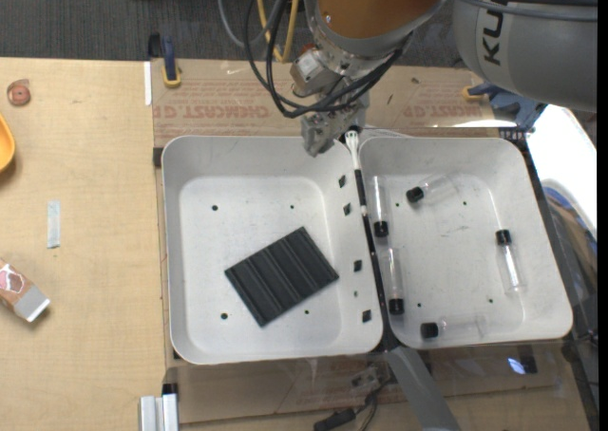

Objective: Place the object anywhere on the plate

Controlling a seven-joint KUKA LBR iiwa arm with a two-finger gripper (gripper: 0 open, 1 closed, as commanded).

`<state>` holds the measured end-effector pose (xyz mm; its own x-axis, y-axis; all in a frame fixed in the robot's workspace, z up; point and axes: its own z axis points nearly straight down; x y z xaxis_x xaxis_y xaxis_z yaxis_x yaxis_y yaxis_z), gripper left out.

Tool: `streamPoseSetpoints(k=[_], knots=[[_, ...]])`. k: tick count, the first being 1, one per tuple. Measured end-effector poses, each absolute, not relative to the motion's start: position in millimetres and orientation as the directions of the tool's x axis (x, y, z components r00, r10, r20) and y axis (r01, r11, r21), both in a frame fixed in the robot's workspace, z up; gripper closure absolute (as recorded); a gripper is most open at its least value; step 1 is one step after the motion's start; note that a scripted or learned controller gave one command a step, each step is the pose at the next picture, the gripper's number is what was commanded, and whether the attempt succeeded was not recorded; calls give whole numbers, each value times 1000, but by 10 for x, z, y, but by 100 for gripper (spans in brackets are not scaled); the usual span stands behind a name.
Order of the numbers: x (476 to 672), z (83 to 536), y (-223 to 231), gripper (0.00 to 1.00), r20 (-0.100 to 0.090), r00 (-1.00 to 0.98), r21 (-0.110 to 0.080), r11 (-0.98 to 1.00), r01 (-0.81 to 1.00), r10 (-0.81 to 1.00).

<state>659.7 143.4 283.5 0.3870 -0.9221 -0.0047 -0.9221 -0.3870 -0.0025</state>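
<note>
Where the right bin [546, 320] curves up at its near edge, a clear capped tube [446, 327] lies along that edge, and a second tube [390, 277] lies lengthwise against the bin's left wall, black cap toward the near side. Across the divider, at about the same depth, the plate [282, 274] sits in the middle of the left bin [176, 258]. It is a dark ribbed rectangle lying flat and turned askew, its long axis running from the near-left corner of the bin toward the far-right one, with nothing resting on it. Farther back in the right bin a third tube [508, 258] lies near the right wall, a fourth tube [377, 206] hugs the left wall, and a fifth tube [432, 190] lies slantwise near the far edge. Farthest of all, the gripper [328, 135] hangs over the far rim, right where the two bins meet. A thin pale piece [353, 144] shows just beside it, possibly another tube, but whether the gripper is clamped on that or on anything at all cannot be told from this angle. From the gripper, the plate lies toward the near side and a little to the left, well apart. By my judgement, the coming move is a carry along that line, and the plate's broad face is a forgiving target.
</note>
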Motion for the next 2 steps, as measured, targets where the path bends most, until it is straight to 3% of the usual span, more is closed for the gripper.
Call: streamPoseSetpoints(k=[1,2], knots=[[6595,2988,1434,100,-4,647,-3,-647,-762,-762],[6591,2744,1294,100,-5,906,-3,-906,-423,-423]])
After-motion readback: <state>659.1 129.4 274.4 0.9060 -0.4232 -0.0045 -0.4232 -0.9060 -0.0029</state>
